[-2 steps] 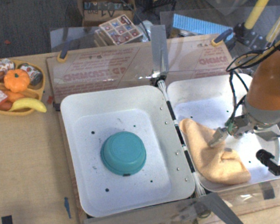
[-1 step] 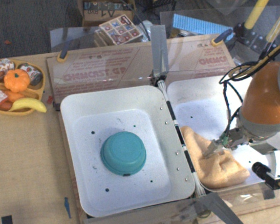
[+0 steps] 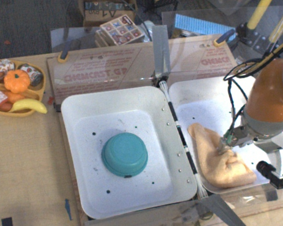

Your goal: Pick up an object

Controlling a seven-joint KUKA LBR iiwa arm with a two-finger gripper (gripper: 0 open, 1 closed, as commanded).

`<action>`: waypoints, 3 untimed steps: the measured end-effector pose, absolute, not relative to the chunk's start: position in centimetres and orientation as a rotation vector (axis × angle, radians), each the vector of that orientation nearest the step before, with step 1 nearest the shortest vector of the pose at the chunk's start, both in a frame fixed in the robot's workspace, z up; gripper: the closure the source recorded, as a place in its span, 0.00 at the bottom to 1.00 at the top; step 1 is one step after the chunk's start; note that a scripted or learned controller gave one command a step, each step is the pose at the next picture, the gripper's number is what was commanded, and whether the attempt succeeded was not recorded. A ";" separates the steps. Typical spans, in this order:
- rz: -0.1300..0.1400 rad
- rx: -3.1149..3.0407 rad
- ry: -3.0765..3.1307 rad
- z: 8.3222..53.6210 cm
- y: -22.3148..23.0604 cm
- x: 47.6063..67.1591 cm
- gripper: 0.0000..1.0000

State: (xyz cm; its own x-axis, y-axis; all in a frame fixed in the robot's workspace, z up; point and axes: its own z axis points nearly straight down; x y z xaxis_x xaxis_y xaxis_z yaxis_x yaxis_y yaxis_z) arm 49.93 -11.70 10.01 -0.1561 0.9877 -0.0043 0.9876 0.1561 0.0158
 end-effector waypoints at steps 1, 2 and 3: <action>0.014 2.031 2.379 10.0 -11.7 49.9 0.00; 0.010 2.160 2.268 8.9 -10.2 56.8 0.00; 0.008 2.120 2.310 8.9 -11.7 48.1 0.00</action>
